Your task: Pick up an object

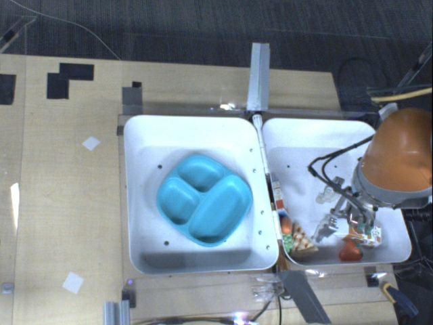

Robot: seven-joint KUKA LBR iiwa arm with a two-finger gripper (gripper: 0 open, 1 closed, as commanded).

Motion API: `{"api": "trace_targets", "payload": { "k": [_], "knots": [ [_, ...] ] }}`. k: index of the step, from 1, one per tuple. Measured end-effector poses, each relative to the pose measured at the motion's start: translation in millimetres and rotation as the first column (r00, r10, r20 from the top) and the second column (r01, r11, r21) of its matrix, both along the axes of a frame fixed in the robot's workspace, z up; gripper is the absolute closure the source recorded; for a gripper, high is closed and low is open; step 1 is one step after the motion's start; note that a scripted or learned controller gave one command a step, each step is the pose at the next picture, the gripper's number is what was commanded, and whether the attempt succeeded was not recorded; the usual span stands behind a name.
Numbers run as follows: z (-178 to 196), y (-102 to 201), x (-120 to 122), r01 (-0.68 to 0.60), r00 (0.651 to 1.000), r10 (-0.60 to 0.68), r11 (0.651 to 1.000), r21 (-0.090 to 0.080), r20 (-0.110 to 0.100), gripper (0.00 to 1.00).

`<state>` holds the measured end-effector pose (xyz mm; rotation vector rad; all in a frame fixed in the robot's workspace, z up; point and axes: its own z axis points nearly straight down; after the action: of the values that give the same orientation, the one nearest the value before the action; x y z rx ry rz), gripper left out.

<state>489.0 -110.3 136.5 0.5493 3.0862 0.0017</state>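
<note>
Gripper point(336, 223) hangs low in the right bin point(298, 137); its grasp can't be told. Small red item point(350, 251) sits just below.

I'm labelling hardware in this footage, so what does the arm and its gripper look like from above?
The arm appears as a rounded orange dome over a grey collar. Black cables loop out from its left side. Below the collar hangs the gripper, a cluster of slim metallic grey parts with thin light wires; its details are too small to make out.
</note>
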Motion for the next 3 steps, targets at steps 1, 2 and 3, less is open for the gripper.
{"api": "trace_targets", "payload": {
  "k": [1,2,3],
  "knots": [
    [-45,-72,0,-0.275,0.962,0.275,0.962,-0.003,0.000,0.00],
    [28,-68,0,-0.246,0.969,0.246,0.969,-0.004,0.002,0.00],
    [-46,-41,2,-0.066,0.998,0.066,0.998,-0.005,0.006,0.00]
  ]
}}
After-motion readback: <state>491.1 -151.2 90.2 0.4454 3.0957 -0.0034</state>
